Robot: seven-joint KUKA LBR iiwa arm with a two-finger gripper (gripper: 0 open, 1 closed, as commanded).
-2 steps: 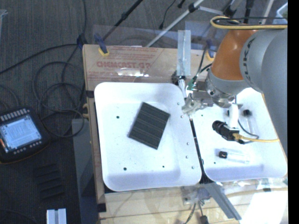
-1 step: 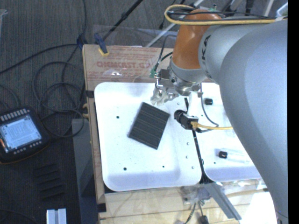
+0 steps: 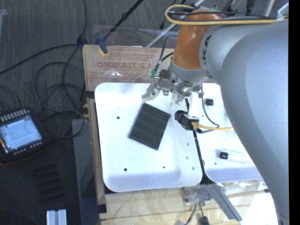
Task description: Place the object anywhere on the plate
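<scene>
Over the right side of the bench hangs the big grey arm (image 3: pixel 255 93), with its orange band (image 3: pixel 191 41) near the top. Below it sit two white bins. The left bin (image 3: pixel 140 172) holds a dark ribbed plate (image 3: pixel 150 125), lying flat and turned a bit. The gripper (image 3: pixel 161 94) is at the far edge of this bin, just past the plate's top corner. Its two fingers look spread apart, with nothing between them. A small black object (image 3: pixel 223 155) lies in the right bin (image 3: pixel 229 172), well apart from the plate.

slab (image 3: pixel 149 126) in left bin (image 3: pixel 112 172), pincer (image 3: pixel 161 93) just behind it
</scene>
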